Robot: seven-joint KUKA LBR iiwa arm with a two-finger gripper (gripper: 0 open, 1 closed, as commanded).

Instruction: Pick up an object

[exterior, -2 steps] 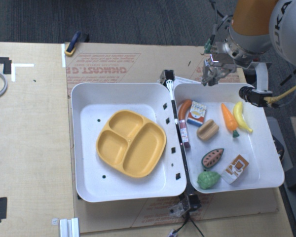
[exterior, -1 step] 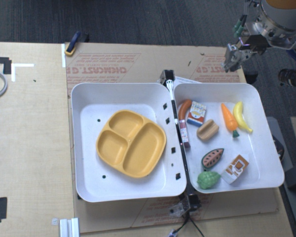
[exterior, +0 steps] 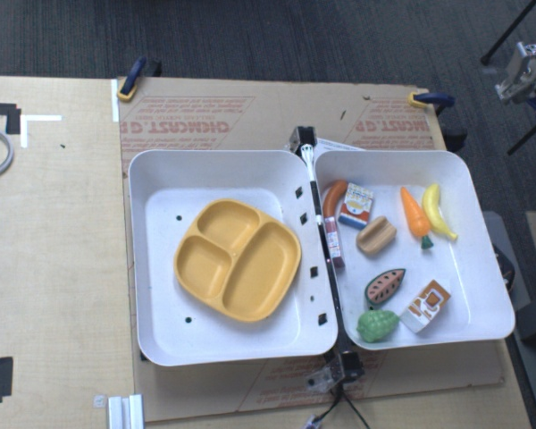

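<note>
Lying side by side on a cardboard-covered wooden worktop point(exterior: 62, 266), two shallow white plastic bins hold the scene's objects, seen from above at a slant. The left bin point(exterior: 152, 239) carries a yellow three-compartment plastic plate point(exterior: 238, 259), set near its centre and turned at an angle. The right bin point(exterior: 482, 266) holds a scatter of toy foods: a yellow banana point(exterior: 437, 211) just beside an orange carrot with a green tip point(exterior: 416, 215) near the far right; a small blue-and-white carton point(exterior: 356, 206) next to a reddish-orange sausage point(exterior: 333, 202) by the dividing wall; a tan bread roll point(exterior: 376, 236) near the middle; a dark slice with a red face, seemingly watermelon point(exterior: 385, 285), below it; a green broccoli head point(exterior: 378, 325) in the near corner area; and a white-and-orange box point(exterior: 426, 306) just beside the broccoli. A thin purplish stick-like item point(exterior: 333, 241) lies along the bins' shared edge. At the upper right, well apart from both bins, the metal hand point(exterior: 521, 71) hangs over dark floor; whether it is spread or pressed together cannot be told. Blue clamps point(exterior: 132, 75) grip the cardboard's far corners.
</note>
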